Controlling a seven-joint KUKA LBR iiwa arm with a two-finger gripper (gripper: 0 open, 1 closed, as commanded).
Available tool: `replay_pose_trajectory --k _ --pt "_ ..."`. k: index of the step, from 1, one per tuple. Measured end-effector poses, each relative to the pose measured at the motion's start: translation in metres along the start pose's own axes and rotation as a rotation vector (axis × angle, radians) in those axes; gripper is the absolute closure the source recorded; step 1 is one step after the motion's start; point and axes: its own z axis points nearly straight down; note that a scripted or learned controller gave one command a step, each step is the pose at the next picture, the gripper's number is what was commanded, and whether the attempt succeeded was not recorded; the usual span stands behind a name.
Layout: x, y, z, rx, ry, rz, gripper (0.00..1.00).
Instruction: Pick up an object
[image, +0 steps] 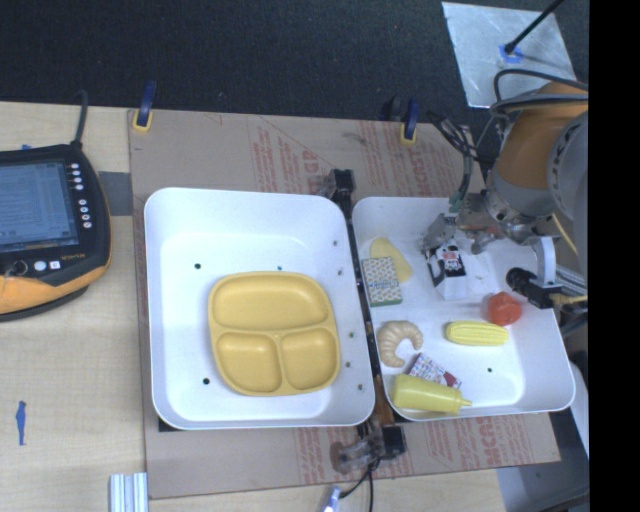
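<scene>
The worktop (60, 400) is pale wood overlaid with a brown cardboard sheet (250, 150) clamped along its far edge; on the sheet two shallow white bins sit side by side, their inner rims touching; the left bin (180, 225) carries a yellow divided tray (273, 332) with one long compartment and two smaller ones, lying near the bin's middle; the right bin (540, 375) carries the loose items; the grey arm (545, 160), with its orange band, reaches in from the right over the far right corner of that bin; to the left of the cardboard a pendant with a lit screen (45, 228) rests on the worktop; in the right bin, a yellow mustard bottle (428, 395) lies on its side at the near edge, just beside a small red-patterned packet (434, 371); a yellow corn cob (475, 333) lies near the middle right, with a red tomato-like piece (504, 308) just beyond it; a croissant (398, 341) curls close to the left wall; a green patterned sponge (381, 280) lies partly over a pale yellow wedge (398, 258) further back; the end effector (447, 262) is down in the bin's far part over a small white box (458, 285); whether it is parted or closed, or grips anything, I cannot tell.
</scene>
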Motion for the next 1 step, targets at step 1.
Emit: replay_pose_trajectory --k 1 --pt "0.0452 -0.0002 0.0005 0.004 0.0 -0.003 0.0"
